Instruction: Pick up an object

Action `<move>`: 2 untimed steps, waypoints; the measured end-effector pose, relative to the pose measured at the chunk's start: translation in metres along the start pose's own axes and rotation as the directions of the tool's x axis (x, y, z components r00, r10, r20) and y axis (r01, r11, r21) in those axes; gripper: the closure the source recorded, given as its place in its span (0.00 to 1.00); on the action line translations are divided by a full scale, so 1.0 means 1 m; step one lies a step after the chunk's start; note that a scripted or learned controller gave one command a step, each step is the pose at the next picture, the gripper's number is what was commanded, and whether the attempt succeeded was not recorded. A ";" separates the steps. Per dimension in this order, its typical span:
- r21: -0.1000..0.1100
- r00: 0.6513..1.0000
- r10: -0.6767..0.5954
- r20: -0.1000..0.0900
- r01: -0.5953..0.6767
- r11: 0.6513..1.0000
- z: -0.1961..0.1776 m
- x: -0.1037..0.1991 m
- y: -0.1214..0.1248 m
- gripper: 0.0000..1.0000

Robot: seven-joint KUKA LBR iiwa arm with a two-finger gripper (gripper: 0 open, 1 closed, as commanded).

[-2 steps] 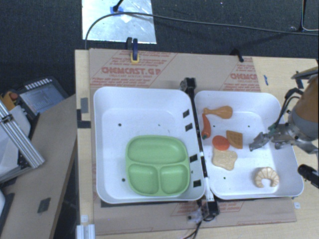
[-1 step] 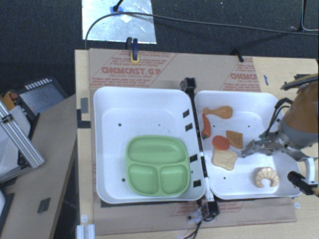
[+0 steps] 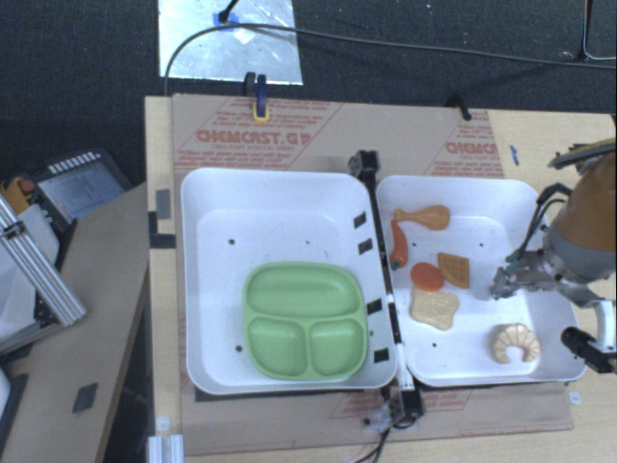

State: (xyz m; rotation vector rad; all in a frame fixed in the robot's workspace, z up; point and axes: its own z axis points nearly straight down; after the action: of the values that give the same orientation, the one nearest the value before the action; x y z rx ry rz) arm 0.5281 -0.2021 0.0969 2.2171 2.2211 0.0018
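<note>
The right bin [image 3: 482,196] holds several toy foods: a chicken drumstick [image 3: 424,217], an orange carrot [image 3: 398,244], a red tomato slice [image 3: 427,277], a brown cracker [image 3: 454,269], a pale bread slice [image 3: 434,308] and a croissant [image 3: 515,342]. My gripper [image 3: 508,282] hangs low over the right side of this bin, right of the cracker and above the croissant. Nothing shows between its fingers, and their gap is too small to read.
The left bin [image 3: 207,210] carries a green divided plate [image 3: 305,319]. A black divider with clips [image 3: 376,249] runs between the bins. The arm's grey and orange wrist [image 3: 588,225] overhangs the right bin's right rim. Cardboard lies beneath both bins.
</note>
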 end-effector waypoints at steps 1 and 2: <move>-0.003 1.000 -0.001 0.001 0.001 1.000 -0.059 0.002 -0.007 1.00; -0.003 1.000 -0.003 0.000 0.003 1.000 -0.106 0.010 -0.007 1.00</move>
State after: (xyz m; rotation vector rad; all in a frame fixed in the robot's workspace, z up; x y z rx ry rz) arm 0.5212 -0.1921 0.2033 2.2122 2.2225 0.0049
